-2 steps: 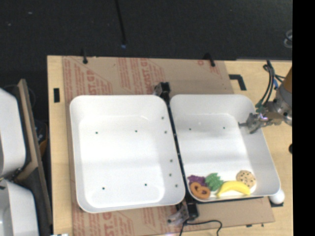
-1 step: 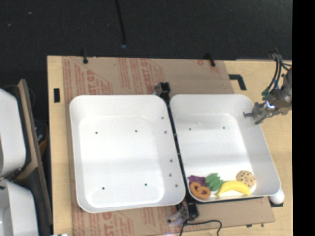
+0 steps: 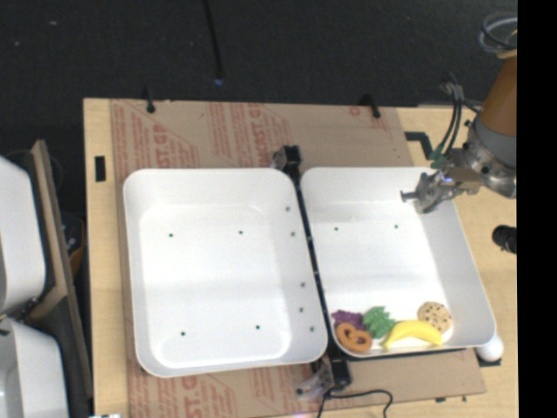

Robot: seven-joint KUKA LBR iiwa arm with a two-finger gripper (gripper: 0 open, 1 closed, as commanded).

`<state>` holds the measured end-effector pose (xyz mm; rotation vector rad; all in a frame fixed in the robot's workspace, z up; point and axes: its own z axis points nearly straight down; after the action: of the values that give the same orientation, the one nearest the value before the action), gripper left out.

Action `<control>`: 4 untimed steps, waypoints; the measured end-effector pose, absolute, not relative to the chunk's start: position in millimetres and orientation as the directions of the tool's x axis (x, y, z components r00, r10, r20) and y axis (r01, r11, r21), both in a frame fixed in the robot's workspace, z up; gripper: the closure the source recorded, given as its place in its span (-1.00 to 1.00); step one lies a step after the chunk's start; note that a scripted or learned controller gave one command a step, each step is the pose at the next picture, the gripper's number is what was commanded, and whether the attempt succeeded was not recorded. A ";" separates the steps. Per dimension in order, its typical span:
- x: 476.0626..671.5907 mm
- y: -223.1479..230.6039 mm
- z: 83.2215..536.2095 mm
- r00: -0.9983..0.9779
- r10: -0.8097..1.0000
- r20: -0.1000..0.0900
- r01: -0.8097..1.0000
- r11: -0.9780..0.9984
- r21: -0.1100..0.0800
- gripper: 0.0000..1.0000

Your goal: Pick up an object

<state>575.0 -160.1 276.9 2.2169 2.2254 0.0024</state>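
Near right corner of right bin [image 3: 452, 233]: banana [image 3: 412, 333], cookie [image 3: 435, 317], green leafy piece [image 3: 379, 320], purple grapes [image 3: 347, 319], pretzel [image 3: 354, 340], all untouched. Far right: gripper [image 3: 424, 194] above bin rim, nothing visibly held; jaws' state unclear. Pick not begun.

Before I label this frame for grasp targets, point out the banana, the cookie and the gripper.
banana [image 3: 412, 334], camera view, middle of its curve.
cookie [image 3: 435, 317], camera view, its top face.
gripper [image 3: 418, 198], camera view, its tip.

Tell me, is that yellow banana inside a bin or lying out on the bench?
Inside. The banana lies on the floor of the right bin, near its front wall, between a green piece and a cookie.
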 end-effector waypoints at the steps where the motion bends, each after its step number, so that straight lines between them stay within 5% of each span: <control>1: 587.9 -108.7 280.0 -0.004 1.000 0.001 1.000 0.004 0.001 1.00; 4: 642.2 27.0 268.1 -0.003 1.000 0.000 1.000 0.003 0.001 1.00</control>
<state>642.2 27.0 268.1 2.2180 2.2242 0.0005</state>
